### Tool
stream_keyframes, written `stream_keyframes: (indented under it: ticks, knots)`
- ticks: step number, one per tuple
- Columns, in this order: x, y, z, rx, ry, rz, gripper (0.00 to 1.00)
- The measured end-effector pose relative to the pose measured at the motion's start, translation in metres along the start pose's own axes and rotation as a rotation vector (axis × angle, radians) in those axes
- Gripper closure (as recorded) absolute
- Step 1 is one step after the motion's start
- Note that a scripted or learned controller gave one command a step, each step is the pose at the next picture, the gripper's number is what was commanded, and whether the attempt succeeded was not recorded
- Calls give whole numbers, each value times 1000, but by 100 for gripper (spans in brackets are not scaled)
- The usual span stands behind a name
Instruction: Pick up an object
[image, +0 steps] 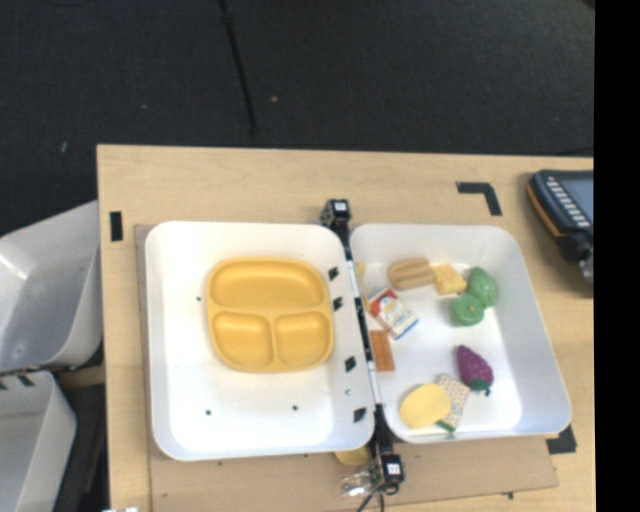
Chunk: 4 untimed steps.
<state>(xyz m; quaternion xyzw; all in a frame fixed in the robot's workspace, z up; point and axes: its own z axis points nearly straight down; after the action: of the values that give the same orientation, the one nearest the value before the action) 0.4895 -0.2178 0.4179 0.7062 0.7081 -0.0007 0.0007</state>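
Whether my claw is released or clenched I cannot tell, and I see nothing gripped or touched by it. Every loose thing to pick lies in the right bin (520, 330). A tan roll (408, 272) sits near the far rim, touching a yellow block (449, 279). Just right of the block is a green fruit (483, 285), with a green ball (467, 311) just in front of it. A red and white carton (395, 314) lies close to the wall shared with the left bin (180, 400), and its print is too small to read. An orange strip (381, 351) lies along that same wall, leaving little room on that side. A purple eggplant (475, 367) lies by itself toward the middle right, with bare white floor around it. A lemon (425, 405) sits near the front rim, overlapping a patterned card (456, 397). The right half of this bin's floor is open. The left bin carries a yellow plate (270, 312) with three compartments, well apart from all four rims. Black clips (337, 211) sit at both ends of the shared wall. A black device (562, 205) lies on the bench (300, 185) beyond the right bin's far corner
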Motion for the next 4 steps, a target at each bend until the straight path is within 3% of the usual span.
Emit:
stream_keyframes:
  ticks: [3, 4]
  knots:
    - [6, 1, -7, -1, 0, -4, 100]
    - [-11, 0, -3, 0, 0, 2, 100]
